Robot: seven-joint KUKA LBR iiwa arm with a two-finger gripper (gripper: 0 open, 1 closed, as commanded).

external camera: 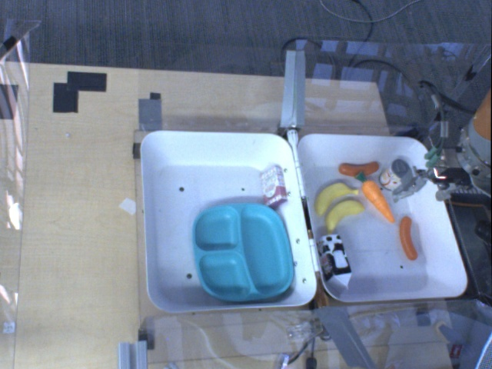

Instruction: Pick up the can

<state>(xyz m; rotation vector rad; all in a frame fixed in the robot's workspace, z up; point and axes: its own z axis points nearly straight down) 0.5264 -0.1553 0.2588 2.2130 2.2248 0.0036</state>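
Can [396, 174] lay in the right bin [438, 279] near its far right corner, just beside the carrot [377, 200] and the upper sausage [359, 169]. Jaws [421, 177] sat at the can's right side; whether they were open or closed could not be determined. Two bananas [338, 204], a second sausage [407, 239] and a black-and-white carton [334, 254] shared that bin, while the left bin [169, 206] carried a teal divided tray [242, 252] and a small packet [273, 185].

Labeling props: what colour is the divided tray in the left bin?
Light blue tray, three compartments, seen in the camera view.
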